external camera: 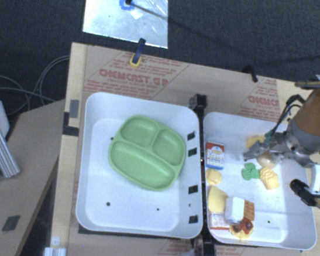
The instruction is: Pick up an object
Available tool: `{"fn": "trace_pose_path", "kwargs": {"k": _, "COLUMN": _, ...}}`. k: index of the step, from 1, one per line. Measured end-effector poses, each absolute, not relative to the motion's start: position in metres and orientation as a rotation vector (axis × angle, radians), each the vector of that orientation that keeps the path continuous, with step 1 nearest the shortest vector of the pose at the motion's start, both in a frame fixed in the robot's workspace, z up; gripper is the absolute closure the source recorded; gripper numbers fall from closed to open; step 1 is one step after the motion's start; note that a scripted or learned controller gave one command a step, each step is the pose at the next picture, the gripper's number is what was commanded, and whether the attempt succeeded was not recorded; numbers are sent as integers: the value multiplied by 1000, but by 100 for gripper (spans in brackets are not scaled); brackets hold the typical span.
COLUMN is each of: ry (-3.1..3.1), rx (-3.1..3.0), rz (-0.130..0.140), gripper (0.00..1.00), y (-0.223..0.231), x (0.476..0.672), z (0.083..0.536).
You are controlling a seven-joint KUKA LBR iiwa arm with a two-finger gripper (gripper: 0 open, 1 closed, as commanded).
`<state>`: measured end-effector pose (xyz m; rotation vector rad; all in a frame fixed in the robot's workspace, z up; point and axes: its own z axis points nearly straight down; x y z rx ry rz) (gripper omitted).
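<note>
In the right bin (292,235), your open floor lies along the far wall and across the near right corner. Clutter blocks the middle: a green toy (250,172) and a yellow piece (269,179) sit right under the pincer (261,152), a small carton (214,154) hugs the left wall, and a pile of food toys (231,211) fills the near left. In the left bin (87,203), the green divided plate (148,152) takes the centre; the floor around it is bare.

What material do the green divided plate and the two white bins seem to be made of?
The green divided plate looks like moulded plastic, matte, with rounded compartment edges. The left white bin and right white bin seem thin formed plastic, smooth and slightly glossy; this is uncertain.
</note>
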<state>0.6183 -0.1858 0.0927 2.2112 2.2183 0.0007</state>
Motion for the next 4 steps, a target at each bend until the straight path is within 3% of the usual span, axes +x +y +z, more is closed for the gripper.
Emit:
{"fn": "trace_pose_path", "kwargs": {"k": 1, "ry": 2215, "rx": 2206, "rz": 9, "gripper": 0, "y": -188, "x": 624, "z": 93}}
{"fn": "trace_pose_path", "kwargs": {"k": 2, "ry": 2207, "rx": 2197, "rz": 12, "gripper": 100, "y": -190, "x": 626, "z": 107}}
{"fn": "trace_pose_path", "kwargs": {"k": 4, "ry": 2221, "rx": 2212, "rz": 6, "gripper": 100, "y": -201, "x": 628, "z": 219}}
